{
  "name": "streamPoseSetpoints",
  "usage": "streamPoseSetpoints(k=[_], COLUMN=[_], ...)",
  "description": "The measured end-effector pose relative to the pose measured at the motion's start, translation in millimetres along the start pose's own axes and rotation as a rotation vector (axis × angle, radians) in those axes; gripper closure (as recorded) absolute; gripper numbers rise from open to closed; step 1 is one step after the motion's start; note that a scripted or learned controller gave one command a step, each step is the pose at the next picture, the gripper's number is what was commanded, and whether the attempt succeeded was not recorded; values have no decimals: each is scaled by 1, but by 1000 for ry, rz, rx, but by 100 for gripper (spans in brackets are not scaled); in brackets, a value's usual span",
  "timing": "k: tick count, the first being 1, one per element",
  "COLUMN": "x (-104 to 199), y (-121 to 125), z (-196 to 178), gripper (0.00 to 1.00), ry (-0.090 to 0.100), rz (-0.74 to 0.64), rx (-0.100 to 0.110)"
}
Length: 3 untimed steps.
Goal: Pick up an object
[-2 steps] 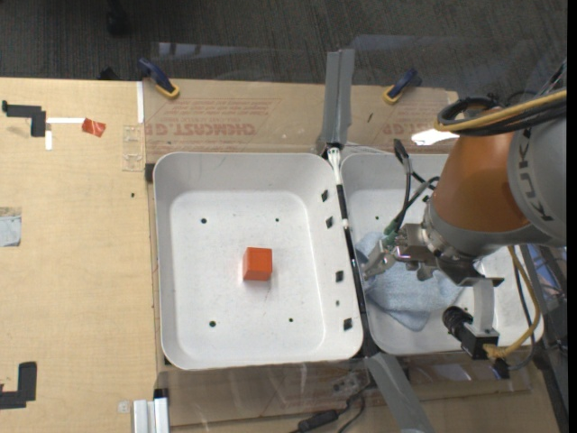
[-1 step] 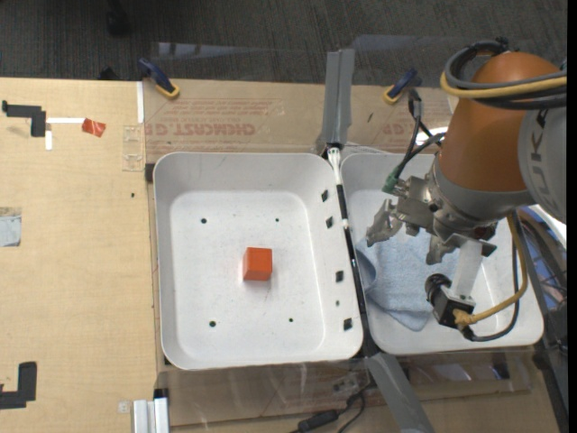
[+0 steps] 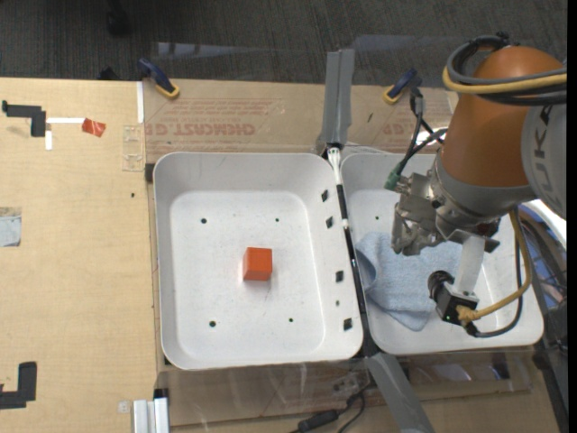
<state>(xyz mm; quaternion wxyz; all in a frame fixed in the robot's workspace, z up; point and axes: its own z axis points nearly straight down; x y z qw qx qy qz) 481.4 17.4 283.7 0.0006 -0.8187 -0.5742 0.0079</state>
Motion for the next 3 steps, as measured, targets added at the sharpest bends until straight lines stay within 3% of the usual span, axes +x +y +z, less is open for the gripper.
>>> streamPoseSetpoints(k=[1,2,3], x=[8,29,19], y=[-5,35,-10], z=[-102,-53,-118], gripper=[100,100,100], ry=[5,5,5], rz=[-204,74,-117], rx=[-8,-3,-7])
